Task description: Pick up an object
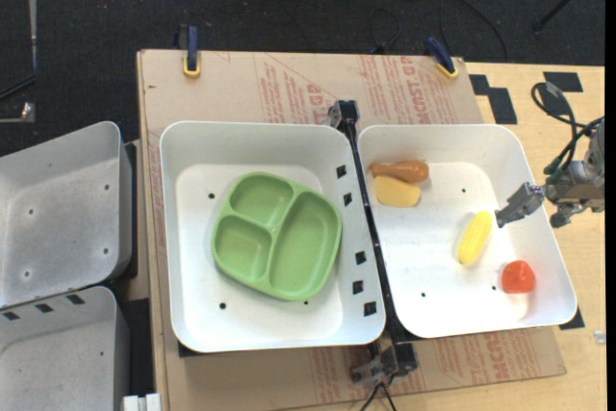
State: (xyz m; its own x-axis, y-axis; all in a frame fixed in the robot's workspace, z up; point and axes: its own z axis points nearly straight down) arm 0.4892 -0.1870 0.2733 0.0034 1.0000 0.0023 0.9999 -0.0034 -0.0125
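Observation:
The right bin (500, 141) holds several small items. A yellow banana-like piece (474, 238) lies near its middle and a red rounded piece (518, 277) sits at the front right. At the back left, an orange-brown drumstick shape (402, 170) lies beside a pale yellow lump (397, 193). My gripper (531, 212) hangs over the bin's right side, just right of and above the yellow piece. It is open, nothing sits between its fingers, and one dark finger (512, 206) points toward the yellow piece.
The left bin (183, 207) carries a green three-compartment plate (277, 236). A black divider strip (361, 217) runs between the bins. Both bins rest on a cardboard sheet (289, 82) held by clamps. White lids (58, 207) lie at far left.

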